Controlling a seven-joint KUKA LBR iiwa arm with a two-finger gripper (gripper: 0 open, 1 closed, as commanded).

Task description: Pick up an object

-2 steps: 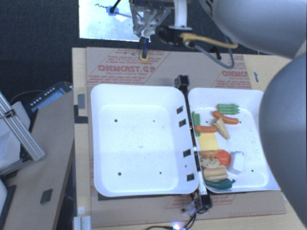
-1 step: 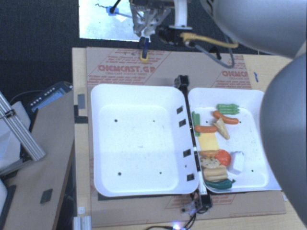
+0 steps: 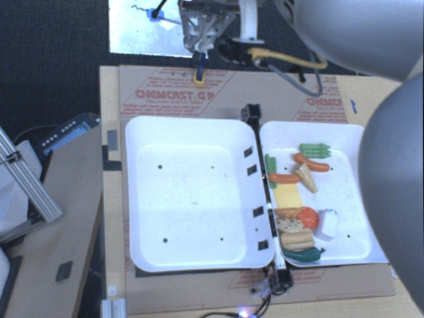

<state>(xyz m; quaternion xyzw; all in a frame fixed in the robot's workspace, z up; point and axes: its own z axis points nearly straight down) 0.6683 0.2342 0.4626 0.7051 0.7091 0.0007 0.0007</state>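
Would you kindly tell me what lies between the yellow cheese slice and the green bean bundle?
In the camera view, between yellow cheese slice and green bean bundle: two orange-red sausages and a tan piece.

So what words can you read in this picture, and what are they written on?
"CHEMCAST GP" in red on the cardboard sheet behind the left bin.
The same red print repeats behind the right bin, at a slant, too blurred to read.
Dark letters on the grey arm, cut off, unreadable.

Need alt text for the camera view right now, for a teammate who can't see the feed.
The gripper hangs above the bench's far edge, behind the two white bins and away from the toy food. The right bin holds the toy food along its left side, including a yellow cheese slice and a tomato.
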